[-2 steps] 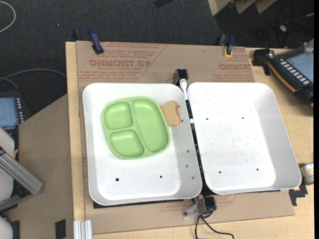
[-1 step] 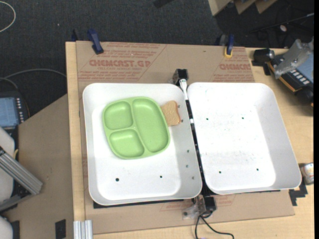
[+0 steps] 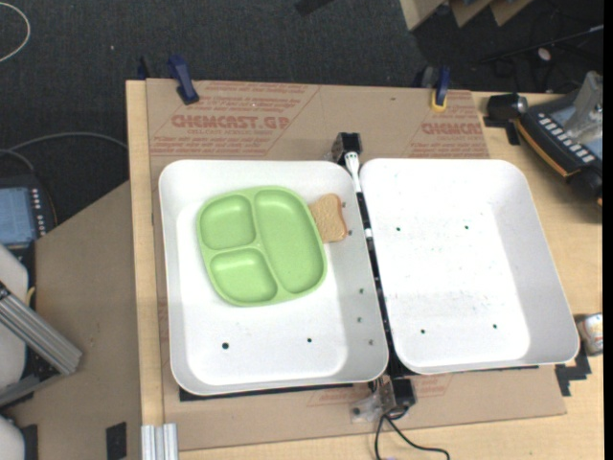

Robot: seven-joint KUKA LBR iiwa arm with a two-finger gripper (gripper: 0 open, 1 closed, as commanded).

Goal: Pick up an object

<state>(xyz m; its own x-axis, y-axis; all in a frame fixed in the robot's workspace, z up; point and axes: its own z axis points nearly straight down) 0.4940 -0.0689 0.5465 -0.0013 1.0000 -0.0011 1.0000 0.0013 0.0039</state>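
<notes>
A green divided plate (image 3: 261, 246) with three compartments lies in the left white bin (image 3: 259, 362), toward its back. A small tan, toast-like piece (image 3: 329, 218) rests against the plate's right rim, near the bin's right wall. The right white bin (image 3: 460, 266) shows a bare speckled floor.
Both bins sit on a brown cardboard sheet (image 3: 239, 113) held by blue clamps at its back edge. A black clip (image 3: 348, 148) joins the bins at the back. A dark device (image 3: 560, 132) lies at the far right, and cables trail at the front.
</notes>
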